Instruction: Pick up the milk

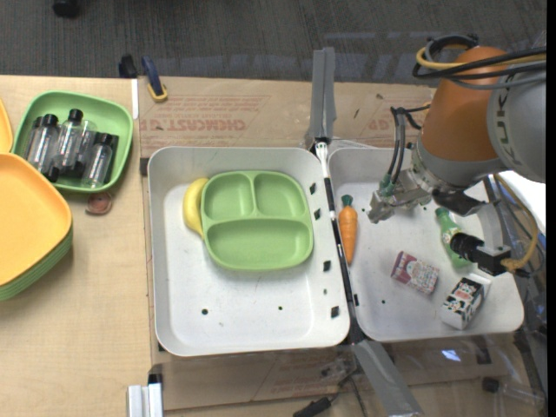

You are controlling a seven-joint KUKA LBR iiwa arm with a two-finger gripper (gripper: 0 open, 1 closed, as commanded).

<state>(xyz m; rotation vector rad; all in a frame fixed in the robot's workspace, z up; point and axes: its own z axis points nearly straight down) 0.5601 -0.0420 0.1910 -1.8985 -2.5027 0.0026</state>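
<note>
The gripper [387, 205] hangs over the upper part of the right bin [382, 311], its tip pointing down and to the left; whether it is open or shut cannot be told from this view, and nothing shows held in it. The milk carton [461, 301] lies well away from it, down and to the right, near that bin's lower right corner, tipped on its side with its long axis running slantwise. Between the two sits a small pink packet [414, 273], close to the likely path. A green bottle [453, 234] lies right of the gripper, under the arm, just above the milk. A carrot [347, 230] lies to the gripper's left, beside the bin wall.
</note>
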